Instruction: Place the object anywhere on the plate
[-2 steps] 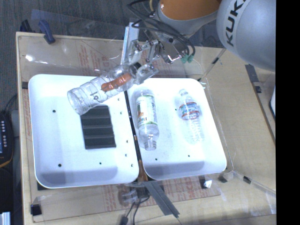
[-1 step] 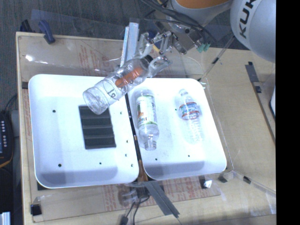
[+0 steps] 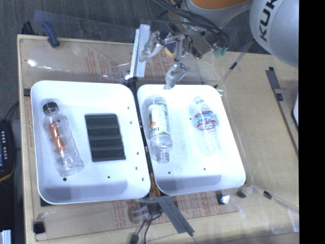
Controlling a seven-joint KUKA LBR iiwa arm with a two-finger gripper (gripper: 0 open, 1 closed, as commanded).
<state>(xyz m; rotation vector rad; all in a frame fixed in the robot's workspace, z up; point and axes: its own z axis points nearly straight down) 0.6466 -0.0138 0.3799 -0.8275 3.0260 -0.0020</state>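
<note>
Above the right bin's (image 3: 231,174) far edge my gripper (image 3: 161,60) hangs, fingers spread, holding nothing; green-labelled bottle (image 3: 158,127) lies below it by the left wall.

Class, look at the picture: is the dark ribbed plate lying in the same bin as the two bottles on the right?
No. The dark plate lies in the left bin, beside a single bottle.

left bin (image 3: 40,93) held a clear bottle (image 3: 61,139) beside a black plate (image 3: 104,137); right bin (image 3: 231,136) held two bottles; gripper (image 3: 165,60) hung above the bins' far edge
</note>
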